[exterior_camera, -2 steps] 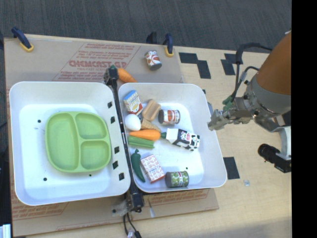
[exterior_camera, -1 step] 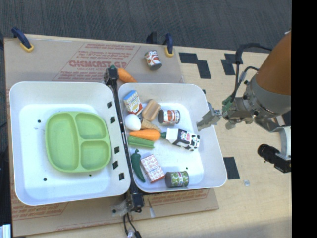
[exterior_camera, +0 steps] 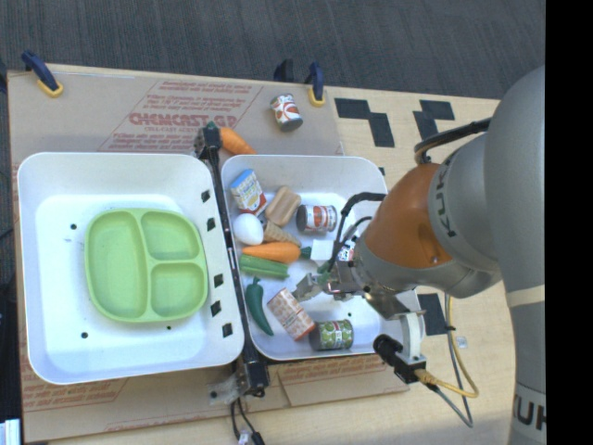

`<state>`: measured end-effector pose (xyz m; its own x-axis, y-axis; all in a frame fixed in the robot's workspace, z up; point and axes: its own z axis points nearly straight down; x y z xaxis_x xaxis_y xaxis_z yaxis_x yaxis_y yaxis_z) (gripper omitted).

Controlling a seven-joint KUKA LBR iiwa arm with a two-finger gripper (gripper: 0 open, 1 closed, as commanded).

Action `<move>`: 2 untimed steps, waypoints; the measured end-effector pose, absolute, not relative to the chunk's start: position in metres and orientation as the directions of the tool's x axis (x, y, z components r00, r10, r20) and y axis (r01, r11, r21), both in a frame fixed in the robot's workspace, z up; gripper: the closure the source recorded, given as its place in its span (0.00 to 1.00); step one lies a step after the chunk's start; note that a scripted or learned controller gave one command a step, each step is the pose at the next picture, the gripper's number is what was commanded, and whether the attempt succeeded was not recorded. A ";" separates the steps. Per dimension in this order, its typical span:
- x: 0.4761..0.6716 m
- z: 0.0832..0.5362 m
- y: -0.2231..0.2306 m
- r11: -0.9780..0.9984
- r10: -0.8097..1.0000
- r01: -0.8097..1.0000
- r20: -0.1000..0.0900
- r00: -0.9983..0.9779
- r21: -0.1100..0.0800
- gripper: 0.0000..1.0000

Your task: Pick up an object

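We are looking down on the surface (exterior_camera: 306, 406), where two white bins are sitting side by side. The left bin (exterior_camera: 46, 248) is holding a green plate (exterior_camera: 145, 265), with bare white floor running all round it out to the rim.

The right bin (exterior_camera: 357, 170) is crowded. Taking its middle as the clock's centre, a small carton (exterior_camera: 246, 191) is lying at eleven o'clock, a tan block (exterior_camera: 283, 206) just beside it, and a red can (exterior_camera: 318, 218) near twelve. An egg (exterior_camera: 247, 228) and a carrot (exterior_camera: 271, 251) are sitting at nine, close to the wall shared with the left bin. A cucumber (exterior_camera: 264, 268) is lying just below the carrot, a pepper (exterior_camera: 257, 306) is hugging the rim at seven, a packet (exterior_camera: 291, 313) is lying at six, and a green can (exterior_camera: 333, 335) is resting at five against the near rim.

The arm (exterior_camera: 422, 230) is covering the bin's three o'clock side. The gripper (exterior_camera: 313, 286) is hanging at the centre, just above the packet; we cannot tell how it is set.

Outside the bins, another carrot (exterior_camera: 233, 141) and a small can (exterior_camera: 286, 111) are lying at twelve o'clock on the cardboard.
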<state>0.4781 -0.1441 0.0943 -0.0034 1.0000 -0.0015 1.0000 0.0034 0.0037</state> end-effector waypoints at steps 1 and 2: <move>0.502 0.092 -0.102 0.009 1.000 1.000 0.001 -0.009 -0.003 0.00; 0.502 0.102 -0.102 0.011 1.000 1.000 0.001 -0.011 -0.003 1.00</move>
<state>0.5025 -0.1021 0.1017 -0.0114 0.9999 0.0011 0.9999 0.0114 -0.0027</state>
